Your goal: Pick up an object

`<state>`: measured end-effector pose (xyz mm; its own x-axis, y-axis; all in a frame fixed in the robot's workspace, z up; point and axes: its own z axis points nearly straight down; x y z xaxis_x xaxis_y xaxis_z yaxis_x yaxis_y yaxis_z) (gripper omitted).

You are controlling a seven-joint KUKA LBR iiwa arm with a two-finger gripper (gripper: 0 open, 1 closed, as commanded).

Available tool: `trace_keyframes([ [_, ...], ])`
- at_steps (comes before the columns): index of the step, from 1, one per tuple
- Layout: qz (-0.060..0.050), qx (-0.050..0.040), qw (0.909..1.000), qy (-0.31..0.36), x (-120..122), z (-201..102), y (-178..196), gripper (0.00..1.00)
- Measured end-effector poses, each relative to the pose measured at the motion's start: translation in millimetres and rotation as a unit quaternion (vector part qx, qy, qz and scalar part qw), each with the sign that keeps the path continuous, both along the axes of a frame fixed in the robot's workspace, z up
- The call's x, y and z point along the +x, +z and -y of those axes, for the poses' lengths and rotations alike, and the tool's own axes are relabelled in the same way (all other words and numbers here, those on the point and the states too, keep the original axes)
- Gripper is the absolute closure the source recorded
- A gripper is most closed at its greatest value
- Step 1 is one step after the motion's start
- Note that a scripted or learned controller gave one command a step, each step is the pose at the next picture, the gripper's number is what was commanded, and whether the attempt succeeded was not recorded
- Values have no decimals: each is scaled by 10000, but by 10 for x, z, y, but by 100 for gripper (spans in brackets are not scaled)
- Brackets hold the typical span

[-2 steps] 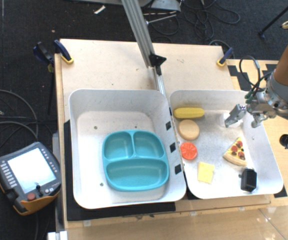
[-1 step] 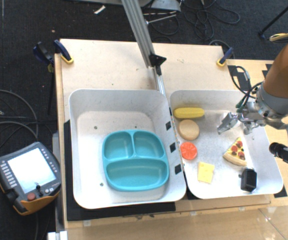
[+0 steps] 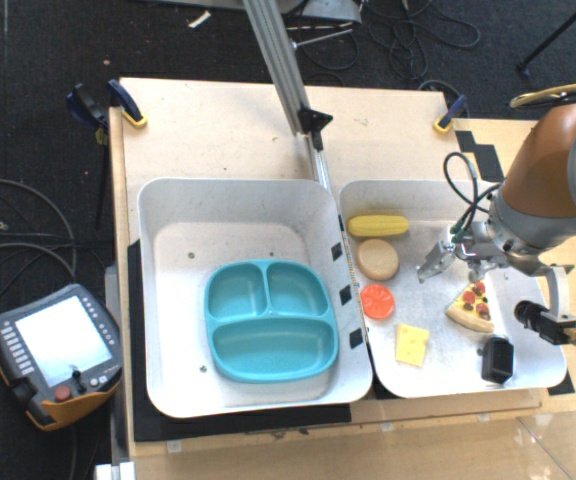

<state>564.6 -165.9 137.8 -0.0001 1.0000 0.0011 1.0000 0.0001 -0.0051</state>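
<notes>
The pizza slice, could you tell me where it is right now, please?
The pizza slice lies in the right bin, toward its right side, just below the end effector, with the cheese to its lower left and a black block below it.

Teal tray – yellow corn, orange tomato slice, white bins
</notes>
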Motion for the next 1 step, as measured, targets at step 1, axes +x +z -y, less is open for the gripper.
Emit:
trace_keyframes([
  [1, 30, -9, 10000, 1, 17, 7, 128, 100],
])
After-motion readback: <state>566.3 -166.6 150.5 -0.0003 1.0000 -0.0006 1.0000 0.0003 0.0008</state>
